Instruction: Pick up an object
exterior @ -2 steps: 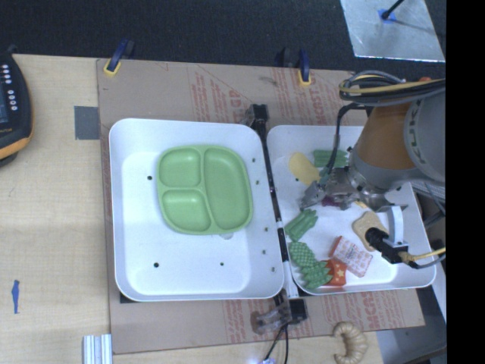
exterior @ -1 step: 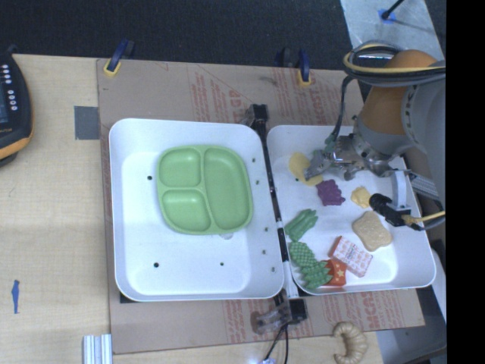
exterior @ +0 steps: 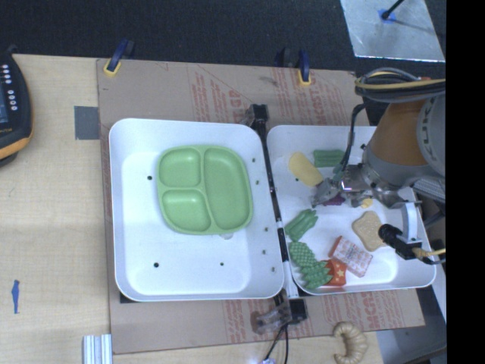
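You are looking down on two white bins side by side. The left bin [exterior: 136,203] carries a green divided plate [exterior: 204,189] near its middle. The right bin [exterior: 424,279] holds the loose things: a yellow piece [exterior: 305,168] and a small green block [exterior: 328,157] toward the back, a green pod [exterior: 301,223] by the left wall, a knobbly green piece [exterior: 306,262] in the front corner, a red-and-white packet [exterior: 352,255], and a tan toast slice [exterior: 367,229]. The gripper [exterior: 333,192] sits low over this bin, between the yellow piece and the toast slice. You cannot tell how its hand stands, nor whether anything is in it.
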You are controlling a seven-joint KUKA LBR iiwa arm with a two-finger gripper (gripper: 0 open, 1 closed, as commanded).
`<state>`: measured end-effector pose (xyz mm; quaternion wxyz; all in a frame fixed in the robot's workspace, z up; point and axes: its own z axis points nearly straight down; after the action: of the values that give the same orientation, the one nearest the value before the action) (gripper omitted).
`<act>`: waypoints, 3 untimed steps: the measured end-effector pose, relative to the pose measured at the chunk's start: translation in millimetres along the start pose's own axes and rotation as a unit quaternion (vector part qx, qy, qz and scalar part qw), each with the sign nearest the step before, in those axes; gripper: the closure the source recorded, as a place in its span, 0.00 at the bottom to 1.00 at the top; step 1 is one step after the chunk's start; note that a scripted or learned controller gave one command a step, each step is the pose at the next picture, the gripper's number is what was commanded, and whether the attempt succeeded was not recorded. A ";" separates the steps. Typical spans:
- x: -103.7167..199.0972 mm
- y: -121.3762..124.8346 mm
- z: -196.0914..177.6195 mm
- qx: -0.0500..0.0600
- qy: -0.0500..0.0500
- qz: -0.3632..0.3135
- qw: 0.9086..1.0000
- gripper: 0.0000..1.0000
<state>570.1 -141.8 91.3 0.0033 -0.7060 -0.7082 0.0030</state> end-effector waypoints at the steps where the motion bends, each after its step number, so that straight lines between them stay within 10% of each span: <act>1: -5.5 68.8 -2.2 -0.006 -0.001 -0.001 1.000 0.00; 2: -2.3 10.8 -0.1 0.000 0.000 0.000 1.000 0.00; 3: -3.1 13.5 -11.5 -0.002 0.000 -0.001 1.000 1.00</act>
<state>583.7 -144.8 102.7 0.0015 -0.7051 -0.7092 0.0019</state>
